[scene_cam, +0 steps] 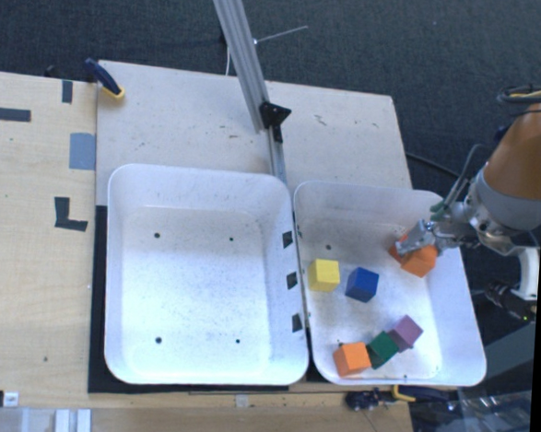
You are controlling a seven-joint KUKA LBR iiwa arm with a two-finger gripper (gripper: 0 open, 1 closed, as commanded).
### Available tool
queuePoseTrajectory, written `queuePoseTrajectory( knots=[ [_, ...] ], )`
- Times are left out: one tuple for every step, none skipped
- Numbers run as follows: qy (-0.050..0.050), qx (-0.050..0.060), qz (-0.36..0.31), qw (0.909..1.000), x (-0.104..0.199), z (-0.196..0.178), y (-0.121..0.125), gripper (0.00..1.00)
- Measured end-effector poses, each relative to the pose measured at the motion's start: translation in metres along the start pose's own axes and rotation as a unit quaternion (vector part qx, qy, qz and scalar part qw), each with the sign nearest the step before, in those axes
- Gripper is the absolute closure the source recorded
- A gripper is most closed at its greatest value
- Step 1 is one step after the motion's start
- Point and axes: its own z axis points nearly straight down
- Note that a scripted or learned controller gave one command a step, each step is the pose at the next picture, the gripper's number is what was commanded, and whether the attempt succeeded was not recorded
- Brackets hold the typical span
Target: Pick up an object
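Observation:
My gripper [414, 245] reaches in from the right over the right bin's [454, 362] far right side. An orange block [421, 262] sits between its fingertips, and the fingers are shut on it, with orange showing on both sides of a finger. In the same bin lie a yellow cube [324, 275] and a blue cube [362, 284] near the middle. A purple block [407, 331], a green block [384, 348] and a second orange block [353, 357] cluster at the front.
The left bin [120, 246] stands beside the right one, sharing a middle wall. A slanted metal rail [249, 61] runs down to the bins' back edge. A blue and yellow tool [105, 77] lies at the bench's far left corner.

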Motion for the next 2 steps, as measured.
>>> queuePoseTrajectory(
  knots=[
    [-0.001, -0.001, 0.000, 1.0000, -0.005, -0.062, 0.004, 1.00],
    [0.001, 0.001, -0.003, 1.0000, 0.051, -0.067, 0.001, 1.00]
  ],
)
